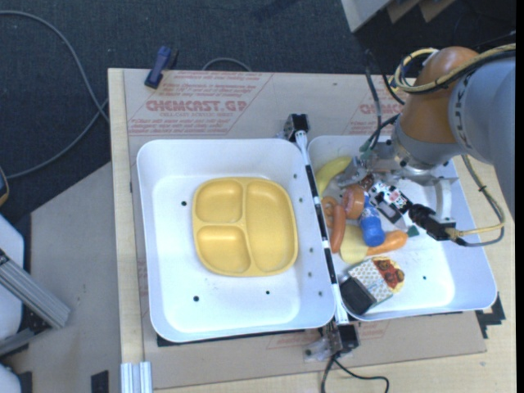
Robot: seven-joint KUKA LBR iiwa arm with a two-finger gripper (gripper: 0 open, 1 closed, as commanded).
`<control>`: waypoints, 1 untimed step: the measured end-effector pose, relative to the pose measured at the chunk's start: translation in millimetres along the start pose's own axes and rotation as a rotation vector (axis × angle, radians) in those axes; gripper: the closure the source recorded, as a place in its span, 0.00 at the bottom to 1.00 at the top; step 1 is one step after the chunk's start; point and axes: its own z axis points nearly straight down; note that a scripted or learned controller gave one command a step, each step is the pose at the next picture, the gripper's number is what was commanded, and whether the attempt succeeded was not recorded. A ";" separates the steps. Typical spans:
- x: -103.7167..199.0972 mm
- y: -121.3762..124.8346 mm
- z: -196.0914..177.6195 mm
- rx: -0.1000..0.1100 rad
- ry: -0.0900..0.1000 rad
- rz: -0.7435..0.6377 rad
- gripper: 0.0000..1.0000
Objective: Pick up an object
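Observation:
The right bin (458, 285) holds a pile of toy food along its left side. A yellow banana (332, 171) lies at the back, with a long orange hot dog (336, 224) beside the divider. A small orange piece (354, 202), a blue piece (372, 228) and an orange carrot (393, 241) cluster in the middle. A pizza slice (382, 274) and a black piece (354, 295) lie at the front. My gripper (375, 188) is down in this bin, right over the orange and blue pieces. Nothing is visibly lifted by it.
The left bin (164, 219) holds a yellow divided plate (244, 225). A black clamp (296, 125) sits on the divider between the bins at the back. A blue object (159, 65) lies on the cardboard at the back left. The arm's grey and orange wrist (434, 97) overhangs the right bin's back.

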 end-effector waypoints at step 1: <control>8.9 -18.0 -0.9 -0.004 -0.006 0.003 0.00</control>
